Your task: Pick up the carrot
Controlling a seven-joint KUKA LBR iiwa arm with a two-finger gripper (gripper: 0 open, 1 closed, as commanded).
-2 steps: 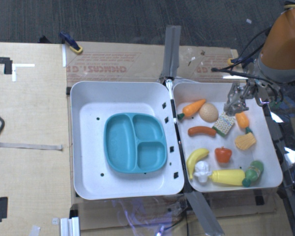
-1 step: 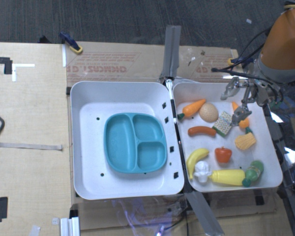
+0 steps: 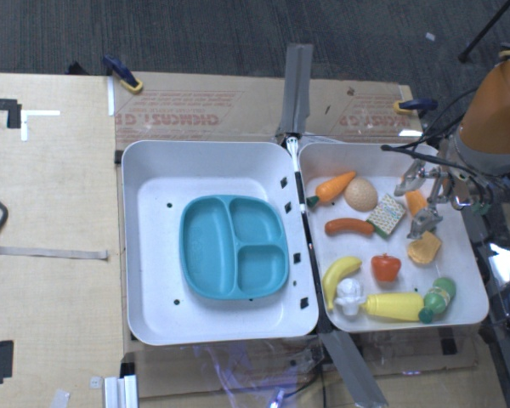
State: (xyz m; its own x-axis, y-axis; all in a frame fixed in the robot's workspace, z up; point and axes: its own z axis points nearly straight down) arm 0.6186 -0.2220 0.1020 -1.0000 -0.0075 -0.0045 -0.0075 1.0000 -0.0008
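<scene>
The carrot [image 3: 334,187] is orange with a green stub at its lower left end. It lies slanted at the back left of the right bin [image 3: 476,300], beside a beige ball [image 3: 361,195]. My gripper [image 3: 418,201] hangs over the back right of that bin, well to the right of the carrot and apart from it. Its fingers [image 3: 426,220] stand open. A small orange piece [image 3: 416,201] shows between them; whether they touch it I cannot tell.
The right bin also holds a red sausage [image 3: 348,226], a checkered block [image 3: 386,214], a banana [image 3: 340,274], a red tomato [image 3: 386,267], a tan chunk [image 3: 424,248] and a yellow cob [image 3: 393,306]. A blue divided plate [image 3: 235,246] sits in the left bin [image 3: 144,228].
</scene>
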